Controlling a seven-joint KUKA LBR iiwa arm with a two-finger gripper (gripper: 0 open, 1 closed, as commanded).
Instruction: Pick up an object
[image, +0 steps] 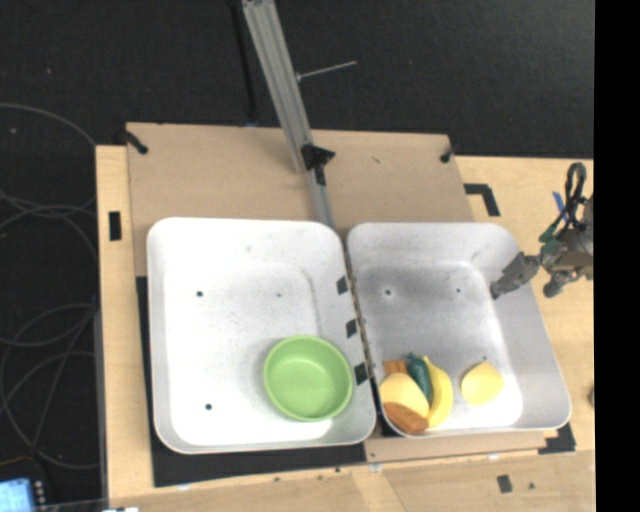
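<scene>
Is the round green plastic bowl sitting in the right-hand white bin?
No, the round green plastic bowl sits in the left white bin, near its front right corner.

Two white bins (250, 240) — one green bowl (308, 377), one lemon (481, 383).

— What sort of place was it?
— A robot lab: two white bins (250, 240) sat on a plywood bench (400, 150), a metal pole (285, 90) rose behind, cables (40, 210) trailed over dark floor.
</scene>
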